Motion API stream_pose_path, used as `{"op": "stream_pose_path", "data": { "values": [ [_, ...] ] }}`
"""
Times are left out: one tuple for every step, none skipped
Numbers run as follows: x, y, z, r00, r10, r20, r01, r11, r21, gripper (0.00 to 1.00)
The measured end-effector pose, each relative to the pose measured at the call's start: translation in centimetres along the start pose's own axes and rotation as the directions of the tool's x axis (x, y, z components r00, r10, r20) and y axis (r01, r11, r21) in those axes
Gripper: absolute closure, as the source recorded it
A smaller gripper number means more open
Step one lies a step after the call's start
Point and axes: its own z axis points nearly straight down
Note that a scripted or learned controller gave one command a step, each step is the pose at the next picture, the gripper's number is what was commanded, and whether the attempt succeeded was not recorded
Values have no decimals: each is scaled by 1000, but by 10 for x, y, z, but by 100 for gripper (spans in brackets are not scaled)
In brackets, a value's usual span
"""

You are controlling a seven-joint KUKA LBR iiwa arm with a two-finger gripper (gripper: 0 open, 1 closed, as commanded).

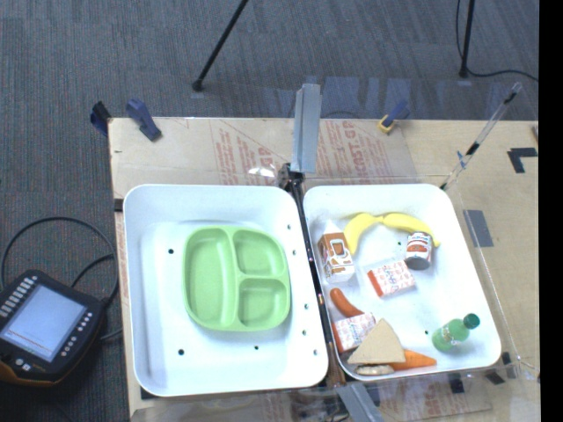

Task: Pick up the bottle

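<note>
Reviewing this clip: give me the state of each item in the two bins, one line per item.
bottle: lying on its side, right bin's near right corner, untouched.
green tray: flat in left bin, compartments bare.
banana: lying at right bin's far side.
jar: beside banana's tip; pose unclear.
sandwich: lying flat, near edge.
carrot: lying beside sandwich.

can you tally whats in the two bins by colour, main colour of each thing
green: 2 - divided plate, bottle
yellow: 1 - banana
orange or red: 5 - two cartons, one packet, sausage, carrot
dark: 1 - small can
tan: 1 - sandwich wedge
total: 10
</note>
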Motion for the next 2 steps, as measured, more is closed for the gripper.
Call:
{"op": "stream_pose_path", "data": {
  "values": [
    [0, 0, 0, 998, -63, 0, 63, 998, 1, 100],
    [0, 0, 0, 990, -142, 0, 142, 990, 1, 100]
  ]
}}
